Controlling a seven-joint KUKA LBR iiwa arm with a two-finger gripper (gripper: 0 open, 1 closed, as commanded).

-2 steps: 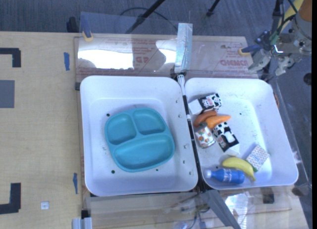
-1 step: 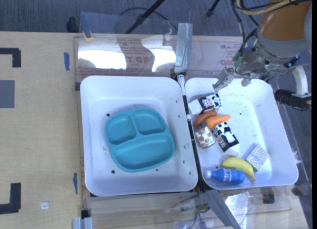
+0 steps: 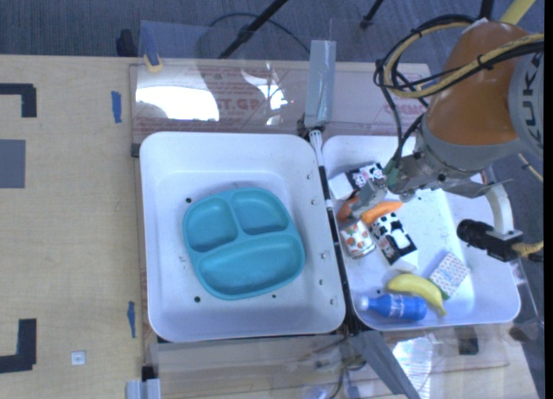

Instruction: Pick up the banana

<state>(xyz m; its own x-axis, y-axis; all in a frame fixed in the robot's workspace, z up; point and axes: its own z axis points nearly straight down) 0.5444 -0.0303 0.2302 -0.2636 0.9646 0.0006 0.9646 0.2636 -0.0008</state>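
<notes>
The banana lies in the right bin, near its front edge, just above a blue bottle and beside a small patterned packet; the arm reaches in from the right, its jaws over the upper left part of that bin, near an orange carrot-like piece; I cannot tell how the jaws stand; the left bin holds a teal divided plate; both bins sit on the bench.
</notes>
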